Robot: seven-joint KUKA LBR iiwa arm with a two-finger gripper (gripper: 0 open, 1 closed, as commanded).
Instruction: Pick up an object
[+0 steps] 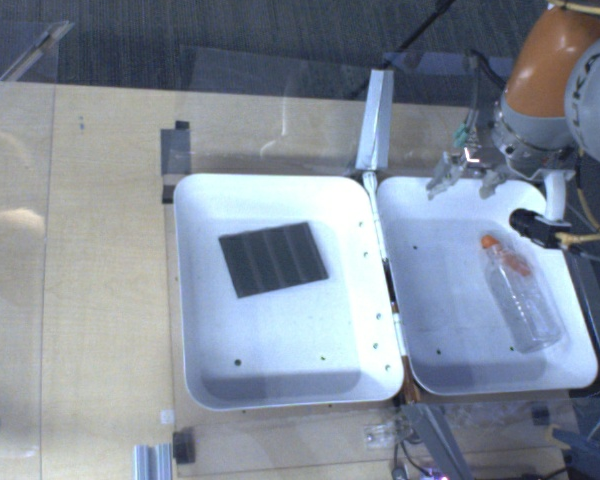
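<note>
A clear plastic bottle (520, 295) with an orange cap lies on its side in the right bin (440, 298), cap toward the back. A dark ribbed rectangular mat (273, 258) lies flat in the left bin (280, 358). My gripper (467, 180) hangs over the back edge of the right bin, up and left of the bottle's cap. Its two fingers are spread apart with nothing between them.
A metal post (373, 123) rises from the divider between the two bins at the back. The arm's grey wrist and orange band (545, 53) fill the upper right, with cables (580, 236) trailing along the right bin's far side.
</note>
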